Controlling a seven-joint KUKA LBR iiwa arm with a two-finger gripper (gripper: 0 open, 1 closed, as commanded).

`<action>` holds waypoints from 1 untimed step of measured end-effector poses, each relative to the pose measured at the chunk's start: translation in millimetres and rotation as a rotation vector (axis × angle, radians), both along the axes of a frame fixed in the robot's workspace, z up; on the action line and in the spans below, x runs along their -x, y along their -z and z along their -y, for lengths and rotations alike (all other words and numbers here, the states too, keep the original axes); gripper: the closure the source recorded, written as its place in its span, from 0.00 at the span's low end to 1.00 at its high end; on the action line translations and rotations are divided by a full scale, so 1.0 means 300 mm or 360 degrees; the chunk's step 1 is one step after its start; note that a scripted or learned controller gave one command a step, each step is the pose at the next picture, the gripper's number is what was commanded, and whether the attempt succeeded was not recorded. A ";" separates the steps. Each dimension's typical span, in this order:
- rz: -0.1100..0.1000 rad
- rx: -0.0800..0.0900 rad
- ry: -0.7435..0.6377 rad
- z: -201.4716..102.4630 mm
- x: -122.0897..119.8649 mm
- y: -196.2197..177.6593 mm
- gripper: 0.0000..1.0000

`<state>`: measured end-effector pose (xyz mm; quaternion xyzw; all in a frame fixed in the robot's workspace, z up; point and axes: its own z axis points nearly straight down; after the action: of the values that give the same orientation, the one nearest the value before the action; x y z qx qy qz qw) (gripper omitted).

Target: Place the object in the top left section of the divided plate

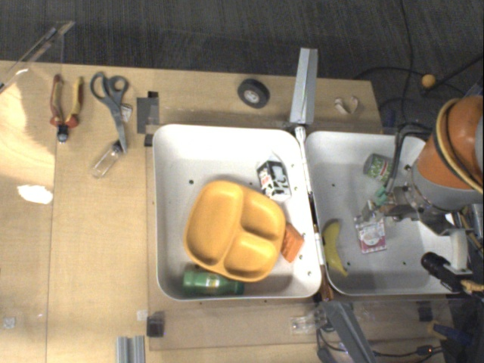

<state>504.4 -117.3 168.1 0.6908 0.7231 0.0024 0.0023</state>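
Left bin (170,203): yellow divided plate (234,230), green bottle (212,281). Right bin (340,157): banana (333,246). Claw (382,203) state unclear.

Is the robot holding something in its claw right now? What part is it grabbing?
It cannot be told. The gripper hangs over a small pink-and-white packet in the right bin, but the view does not show the packet between its fingers.

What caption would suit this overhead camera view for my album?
Robot arm reaching into the right bin near a banana; yellow divided plate in the left bin.
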 end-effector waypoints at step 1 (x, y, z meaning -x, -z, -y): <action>-0.0003 0.0000 -0.0074 -0.164 -0.068 -0.055 1.00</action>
<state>524.8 -68.0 184.6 0.6737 0.7390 0.0017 0.0016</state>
